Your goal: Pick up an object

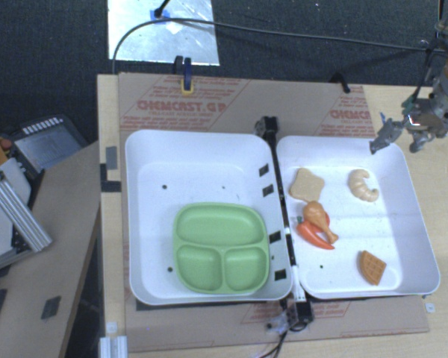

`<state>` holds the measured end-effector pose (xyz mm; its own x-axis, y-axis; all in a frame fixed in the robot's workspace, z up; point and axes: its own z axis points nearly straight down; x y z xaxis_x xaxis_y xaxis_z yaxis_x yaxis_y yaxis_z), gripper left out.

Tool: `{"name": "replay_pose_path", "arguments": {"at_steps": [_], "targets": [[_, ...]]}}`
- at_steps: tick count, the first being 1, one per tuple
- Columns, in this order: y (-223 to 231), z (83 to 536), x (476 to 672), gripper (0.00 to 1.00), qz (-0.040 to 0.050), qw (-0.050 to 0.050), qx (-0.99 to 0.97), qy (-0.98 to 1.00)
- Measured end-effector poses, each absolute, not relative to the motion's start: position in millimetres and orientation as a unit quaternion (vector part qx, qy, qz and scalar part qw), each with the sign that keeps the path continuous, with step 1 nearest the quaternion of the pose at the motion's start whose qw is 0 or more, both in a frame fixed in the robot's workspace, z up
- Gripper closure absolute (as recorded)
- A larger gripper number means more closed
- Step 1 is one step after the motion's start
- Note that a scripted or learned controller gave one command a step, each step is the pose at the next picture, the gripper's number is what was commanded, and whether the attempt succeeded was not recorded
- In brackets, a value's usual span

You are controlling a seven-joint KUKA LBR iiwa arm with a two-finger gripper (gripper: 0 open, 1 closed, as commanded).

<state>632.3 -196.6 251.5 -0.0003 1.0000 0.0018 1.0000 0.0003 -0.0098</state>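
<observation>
Bench: left bin [145, 166] holds green tray [221, 246].

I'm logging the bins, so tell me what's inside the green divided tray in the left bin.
The green divided tray shows three compartments, all bare green plastic. It sits flat in the left bin, so the bin floor beneath it is covered and cannot be seen.

The right bin [403, 200] has bare floor along its right edge and near-left corner, while bread [307, 185], croissant [363, 185], chicken [318, 224] and waffle [372, 267] stand spaced apart.
</observation>
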Motion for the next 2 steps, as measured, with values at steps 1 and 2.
{"name": "replay_pose_path", "arguments": {"at_steps": [1,2], "targets": [[-196,259,634.6,0.00,-0.0006,-0.001,-0.706,-0.708],[-201,217,633.0,0.00,0.0005,0.000,-0.707,-0.708]]}}
